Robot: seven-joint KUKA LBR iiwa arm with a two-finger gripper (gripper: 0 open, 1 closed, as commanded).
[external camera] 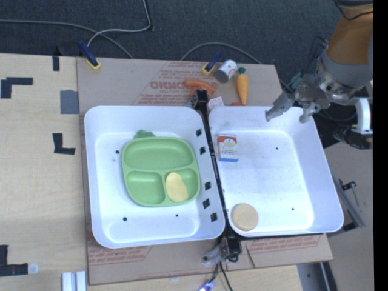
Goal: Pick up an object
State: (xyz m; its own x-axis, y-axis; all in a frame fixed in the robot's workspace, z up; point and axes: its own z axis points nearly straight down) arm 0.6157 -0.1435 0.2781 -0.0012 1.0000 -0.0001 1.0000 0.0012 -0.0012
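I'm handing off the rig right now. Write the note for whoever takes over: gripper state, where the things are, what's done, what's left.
Gripper: open, holding nothing, hovering at the far right corner of the right bin.
Right bin holds a small carton near its left wall and a round tan piece at its near left corner.
Left bin holds a green divided plate with a yellow piece in its lower right compartment.
A toy carrot lies outside, on the cardboard beyond the bins.
Done: nothing picked up yet.
Left: choose an object, descend, grasp, lift. The carton looks nearest.
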